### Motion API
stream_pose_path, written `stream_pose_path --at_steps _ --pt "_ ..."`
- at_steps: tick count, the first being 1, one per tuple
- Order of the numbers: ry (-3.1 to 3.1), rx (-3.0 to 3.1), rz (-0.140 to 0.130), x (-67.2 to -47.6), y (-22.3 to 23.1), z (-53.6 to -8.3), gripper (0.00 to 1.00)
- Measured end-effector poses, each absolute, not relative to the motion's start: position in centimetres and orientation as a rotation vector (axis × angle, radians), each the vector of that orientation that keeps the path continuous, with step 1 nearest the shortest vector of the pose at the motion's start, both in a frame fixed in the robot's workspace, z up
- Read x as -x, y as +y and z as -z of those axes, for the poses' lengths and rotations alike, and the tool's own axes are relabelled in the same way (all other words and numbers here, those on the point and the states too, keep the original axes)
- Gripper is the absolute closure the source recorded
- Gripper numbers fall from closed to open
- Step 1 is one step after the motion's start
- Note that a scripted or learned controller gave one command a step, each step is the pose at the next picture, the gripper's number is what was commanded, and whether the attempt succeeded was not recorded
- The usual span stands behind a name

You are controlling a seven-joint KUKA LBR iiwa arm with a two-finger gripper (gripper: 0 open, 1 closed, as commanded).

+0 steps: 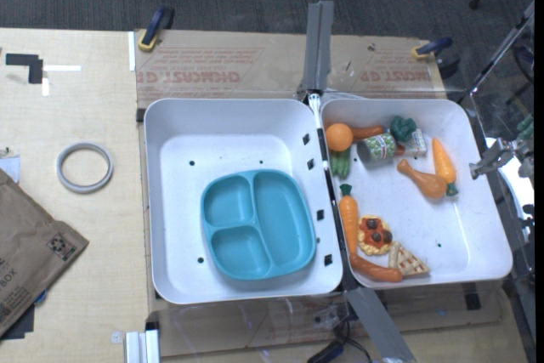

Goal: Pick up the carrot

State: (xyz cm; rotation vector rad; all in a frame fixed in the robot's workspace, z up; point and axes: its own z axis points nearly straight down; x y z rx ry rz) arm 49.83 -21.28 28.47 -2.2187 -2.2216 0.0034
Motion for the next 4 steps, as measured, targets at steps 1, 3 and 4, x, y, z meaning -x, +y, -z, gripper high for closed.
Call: stream_pose_path --at_steps 1,3,4 --pt "-2.485 1.921 -0.001 -54.2 -22.2 -20.1 0.00" --pt "-2.578 1.792 0.004 -59.5 -21.9 -9.2 0.00" --pt "-2.579 1.797 0.002 -59.5 -22.1 -10.2 1.00"
